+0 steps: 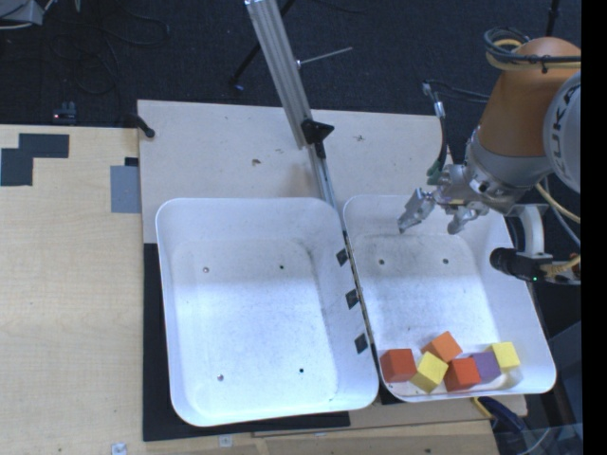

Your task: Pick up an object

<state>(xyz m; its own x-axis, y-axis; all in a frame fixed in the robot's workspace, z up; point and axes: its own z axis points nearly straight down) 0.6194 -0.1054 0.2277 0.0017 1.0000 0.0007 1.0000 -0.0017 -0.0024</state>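
Spanning the bench, two shallow white bins sit side by side: the left bin toward nine o'clock, the right bin toward three. From three o'clock the arm reaches in, its gripper hovering over the right bin's far rim at about twelve o'clock of that bin. Its two fingers look spread apart with nothing between them, so it holds nothing. Everything to pick lies in a tight huddle at the right bin's six o'clock corner, well apart from the gripper: a red block, an orange block, a second red block, a yellow block, a purple block and a smaller yellow block. My reading is that the approach step is in hand, with no descent begun. Next, the gripper should travel toward six o'clock and choose an outer block, since the blocks touch and leave little room for fingers.
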